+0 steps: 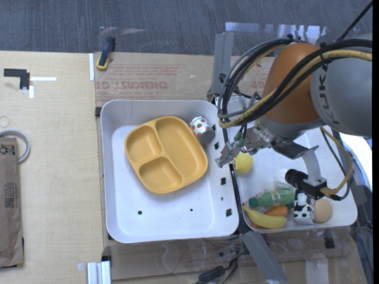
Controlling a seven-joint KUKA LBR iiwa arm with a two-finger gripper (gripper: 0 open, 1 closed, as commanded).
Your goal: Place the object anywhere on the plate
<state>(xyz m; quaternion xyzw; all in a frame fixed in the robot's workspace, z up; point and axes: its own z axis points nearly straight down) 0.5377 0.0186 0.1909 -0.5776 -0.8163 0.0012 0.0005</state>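
Bench top was pale wood-look board w/ a brown cardboard sheet [155, 76] under the bins; dark grey ribbed carpet [118, 7] ran along the far edge. A brown paper bag [10, 197] lay at the bench's left side.

Left bin [166, 218], shallow glossy white plastic w/ rounded corners, held a yellow plate [166, 154]: matte, rounded-square, 3 compartments, set at a tilt. Just off its far-right corner sat a small white ball w/ coloured spots [199, 123], in the bin, not on the plate.

Right bin [342, 213] held a banana [265, 218], green bottle [271, 197], egg-shaped tan thing [322, 211], & a small black-and-white cow figure [302, 210], clustered at the near edge.

Gripper [232, 154] hung over the divide btwn bins; a smooth yellow ball [243, 163] was right against it, on the right-bin side. Couldn't tell if it was gripped or just beside the tool.
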